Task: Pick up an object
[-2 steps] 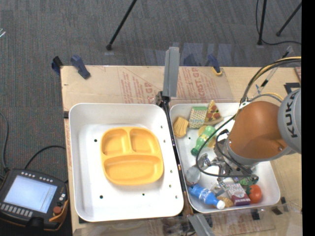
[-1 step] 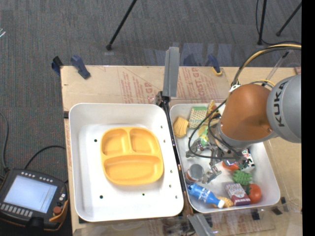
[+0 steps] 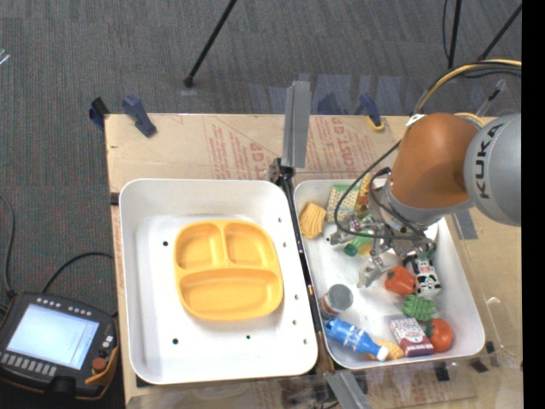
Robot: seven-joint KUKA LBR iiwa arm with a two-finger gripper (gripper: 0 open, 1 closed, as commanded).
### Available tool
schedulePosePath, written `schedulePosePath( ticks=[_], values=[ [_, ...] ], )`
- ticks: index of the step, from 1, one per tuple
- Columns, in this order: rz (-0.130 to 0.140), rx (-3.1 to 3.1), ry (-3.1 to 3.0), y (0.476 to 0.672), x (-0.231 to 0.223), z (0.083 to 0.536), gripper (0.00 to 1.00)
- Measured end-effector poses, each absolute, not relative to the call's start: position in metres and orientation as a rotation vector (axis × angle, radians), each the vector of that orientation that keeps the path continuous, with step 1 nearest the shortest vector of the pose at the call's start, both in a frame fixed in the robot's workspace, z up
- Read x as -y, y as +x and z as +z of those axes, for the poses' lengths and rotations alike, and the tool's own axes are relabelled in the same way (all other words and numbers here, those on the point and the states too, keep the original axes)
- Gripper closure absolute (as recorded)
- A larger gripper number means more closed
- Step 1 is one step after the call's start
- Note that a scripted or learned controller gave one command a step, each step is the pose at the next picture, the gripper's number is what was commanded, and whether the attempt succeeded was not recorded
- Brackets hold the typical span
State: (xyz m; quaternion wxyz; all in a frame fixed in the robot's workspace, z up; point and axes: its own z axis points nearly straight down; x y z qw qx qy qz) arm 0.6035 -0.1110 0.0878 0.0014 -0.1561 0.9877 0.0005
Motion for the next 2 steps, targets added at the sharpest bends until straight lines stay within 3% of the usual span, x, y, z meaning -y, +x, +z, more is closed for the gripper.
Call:
schedulePosePath(
  ticks=[1,2],
  values=[
    [0.003,-3.097,-0.490,0.605,0.110,0.098,1.00],
    [0.001,-3.113,-0.322,0.647,0.049,0.193,1.00]
  ],
)
